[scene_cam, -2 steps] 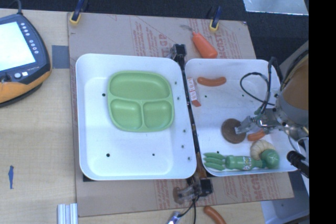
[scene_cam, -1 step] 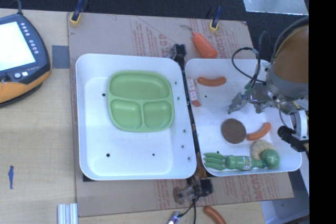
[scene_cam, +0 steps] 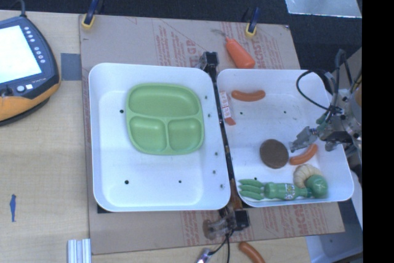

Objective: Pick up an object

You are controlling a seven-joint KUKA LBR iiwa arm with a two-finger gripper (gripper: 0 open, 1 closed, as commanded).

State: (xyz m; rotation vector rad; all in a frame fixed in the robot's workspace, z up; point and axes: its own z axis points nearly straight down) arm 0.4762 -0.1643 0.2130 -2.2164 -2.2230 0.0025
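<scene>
The end effector sat at the right side of the frame, over the right edge of the right bin, with the arm and its dark cables entering from the right. Its fingers pointed left and slightly downward; whether they stood apart or together could not be told at this resolution. Nothing was visibly held between them.

Right bin contents: an orange-red toy sausage lay directly below the fingertips, just beside them and apparently not gripped. A brown round disc lay just left of that sausage, near the fingers. A second toy sausage lay in the bin's upper left part, well apart from the end effector. Along the bin's lower edge lay a green elongated toy, with a green ball-shaped piece at its right end and a beige rounded object touching that piece from above. A small red-and-white label or wrapper lay along the bin's left wall.

Left bin: a light green three-compartment plate sat in its upper half.

Outside the bins, on the table: an orange toy carrot above the right bin, a teach pendant at the far left of the frame, and two clamps on the upper edge of the cardboard sheet.
</scene>
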